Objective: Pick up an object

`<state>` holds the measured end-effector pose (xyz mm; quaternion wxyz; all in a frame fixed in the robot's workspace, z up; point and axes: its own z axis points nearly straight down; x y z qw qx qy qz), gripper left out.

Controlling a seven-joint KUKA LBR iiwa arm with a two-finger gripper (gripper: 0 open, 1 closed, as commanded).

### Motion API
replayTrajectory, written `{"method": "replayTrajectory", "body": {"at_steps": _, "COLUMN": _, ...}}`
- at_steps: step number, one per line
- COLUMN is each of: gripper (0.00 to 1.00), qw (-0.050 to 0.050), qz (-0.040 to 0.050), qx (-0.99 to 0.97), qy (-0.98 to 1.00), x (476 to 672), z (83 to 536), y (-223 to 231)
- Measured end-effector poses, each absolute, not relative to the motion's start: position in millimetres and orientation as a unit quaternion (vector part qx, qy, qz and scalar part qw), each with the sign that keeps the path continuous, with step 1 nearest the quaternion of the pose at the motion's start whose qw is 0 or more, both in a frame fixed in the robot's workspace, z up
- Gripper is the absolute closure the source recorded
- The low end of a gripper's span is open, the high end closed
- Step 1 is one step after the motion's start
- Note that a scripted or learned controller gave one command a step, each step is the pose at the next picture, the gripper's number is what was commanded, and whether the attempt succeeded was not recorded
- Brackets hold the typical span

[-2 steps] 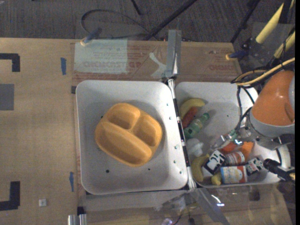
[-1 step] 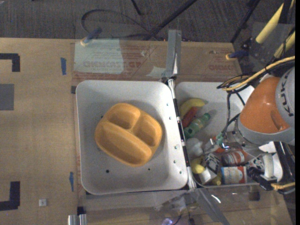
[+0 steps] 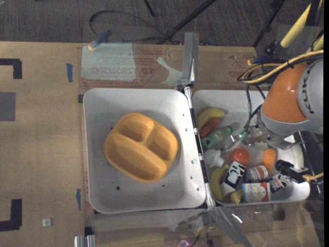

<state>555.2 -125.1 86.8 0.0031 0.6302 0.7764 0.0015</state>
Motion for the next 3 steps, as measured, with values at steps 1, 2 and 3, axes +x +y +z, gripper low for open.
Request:
{"method": "replayTrajectory", "body": {"at_steps": 1, "gripper": 0.0, "qw": 0.0, "qz": 0.002, "qx": 0.624, "qy": 0.782, "x": 500.5, "z": 86, "y": -198}}
{"method": "replayTrajectory", "body": {"at_steps": 2, "gripper": 0.0, "qw": 0.002, "qz": 0.0006, "qx": 0.667, "qy": 0.745, "x": 545.0, "z": 204, "y": -222}}
{"method": "replayTrajectory", "body": {"at_steps": 3, "gripper": 1.0, "qw": 0.004, "qz": 0.0003, "qx": 0.666, "qy": 0.746, "x": 545.7, "z": 214, "y": -222}}
